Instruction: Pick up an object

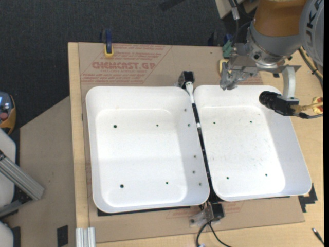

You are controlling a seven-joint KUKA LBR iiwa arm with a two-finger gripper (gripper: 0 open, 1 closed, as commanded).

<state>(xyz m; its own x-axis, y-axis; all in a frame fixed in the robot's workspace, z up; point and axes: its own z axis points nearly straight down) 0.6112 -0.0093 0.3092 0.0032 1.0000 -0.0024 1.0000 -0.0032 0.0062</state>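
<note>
**Object.** You cannot tell from this view where the object lies. The floor of the right bin (302,161) carries four small dark dots and a scatter of fine specks (241,149). The floor of the left bin (90,118) carries four similar dots (114,126). I judge all of these to be marks in the trays, not goods.

**Handling.** With no item identified, treat weight, stiffness and surface as unknown. My judgement is that anything small enough to sit concealed at the far rim would be light and would slide easily on the smooth white plastic. Take it across its narrowest span, near its middle, and allow for the bin wall crowding one side.

**Gripper.** The gripper (230,81) hangs over the far rim of the right bin, near the corner beside the divide between the bins. Whether the jaws are released or clenched cannot be told, because they read as a grey tangle seen from above. Nothing can be confirmed between them.

**Hidden or unclear.**
- The wrist and gripper cover the strip of rim and worktop (128,60) beneath them.
- The arm is cut off at the top edge.
- A black clip (186,78) sits at the far end of the seam between the bins, and another fitting (213,211) at the near end. Its detail is too small to read.
- A blue clamp (108,40) grips the worktop's far edge.
</note>
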